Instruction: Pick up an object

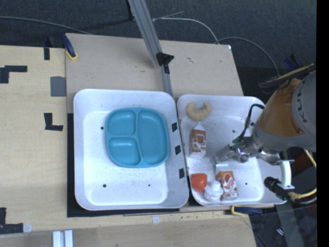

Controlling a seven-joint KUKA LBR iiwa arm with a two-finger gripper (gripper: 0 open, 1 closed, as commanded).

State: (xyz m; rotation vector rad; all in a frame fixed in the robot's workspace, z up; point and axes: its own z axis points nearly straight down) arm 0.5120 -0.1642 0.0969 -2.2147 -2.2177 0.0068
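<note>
The right bin (241, 112) holds several items. A beige croissant-shaped piece (198, 110) lies at its far left corner, with an orange-and-white carton (198, 141) just below it. Along the near edge sit a red object (199, 180), a small white object (212, 191) and a second orange-and-white carton (226, 183). My gripper (230, 154) hangs over the middle of this bin, just above the second carton and to the right of the first. I see nothing held in it.
The left bin (87, 153) carries a blue divided plate (137, 137). A grey metal pole (149, 30) slants in from the top to the bins' shared edge. Cables run behind the right bin.
</note>
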